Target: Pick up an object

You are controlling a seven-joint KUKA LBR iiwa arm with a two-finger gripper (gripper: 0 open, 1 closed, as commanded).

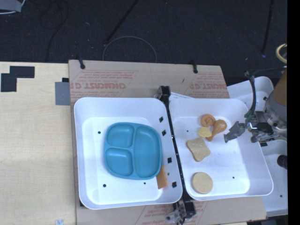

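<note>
The right bin (243, 172) holds several toy food pieces. A curled orange pastry (207, 121) and an orange-brown piece (218, 126) lie at its back, with a small yellow piece (204, 132) touching them. A pale bread slice (198, 149) lies in the middle and a round tan biscuit (202, 182) near the front. My gripper (234, 132) hangs over the right side of this bin, just right of the orange-brown piece and apart from it. I see nothing held in it.
The left bin (89, 125) carries a blue divided plate (132, 150) with a thin brown piece (161, 177) at its front right corner. A black divider (171, 144) runs between the bins. Cables and the arm's wrist (274, 116) crowd the right edge.
</note>
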